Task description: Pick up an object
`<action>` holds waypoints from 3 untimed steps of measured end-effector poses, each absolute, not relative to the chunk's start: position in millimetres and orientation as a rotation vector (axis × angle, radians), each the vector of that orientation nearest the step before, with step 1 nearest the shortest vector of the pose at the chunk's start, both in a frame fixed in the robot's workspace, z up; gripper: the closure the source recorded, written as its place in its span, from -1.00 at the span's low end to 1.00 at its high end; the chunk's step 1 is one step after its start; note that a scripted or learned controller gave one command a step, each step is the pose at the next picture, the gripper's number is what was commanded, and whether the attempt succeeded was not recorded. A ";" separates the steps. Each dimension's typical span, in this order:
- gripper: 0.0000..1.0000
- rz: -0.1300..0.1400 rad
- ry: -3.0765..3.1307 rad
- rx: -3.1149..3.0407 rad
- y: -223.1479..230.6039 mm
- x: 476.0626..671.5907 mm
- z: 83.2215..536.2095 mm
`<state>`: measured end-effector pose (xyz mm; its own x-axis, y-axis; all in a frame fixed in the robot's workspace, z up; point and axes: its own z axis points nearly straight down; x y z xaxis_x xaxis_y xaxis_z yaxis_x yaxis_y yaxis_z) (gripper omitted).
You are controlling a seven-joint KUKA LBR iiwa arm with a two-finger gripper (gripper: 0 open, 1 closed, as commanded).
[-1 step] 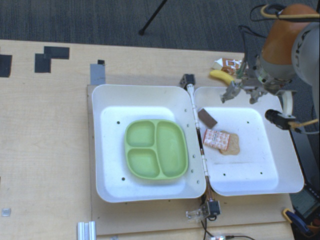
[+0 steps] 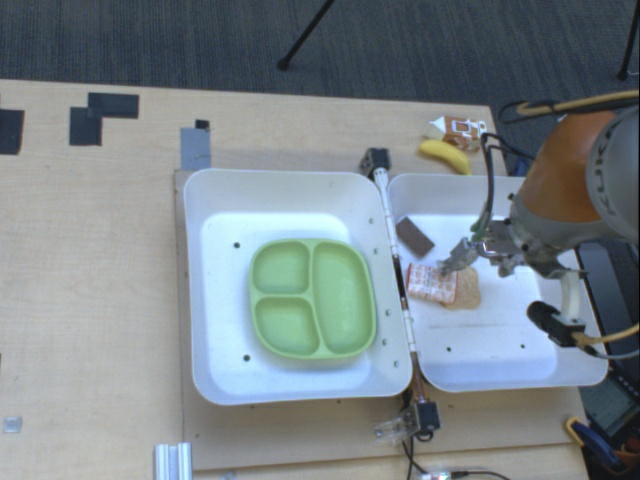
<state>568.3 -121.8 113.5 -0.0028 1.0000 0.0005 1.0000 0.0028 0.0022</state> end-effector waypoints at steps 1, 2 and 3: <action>-1.00 0.024 2.211 2.207 -125.3 513.6 97.9; 1.00 0.034 2.207 2.199 -125.3 517.3 111.6; -1.00 0.033 2.210 2.200 -124.8 516.7 110.8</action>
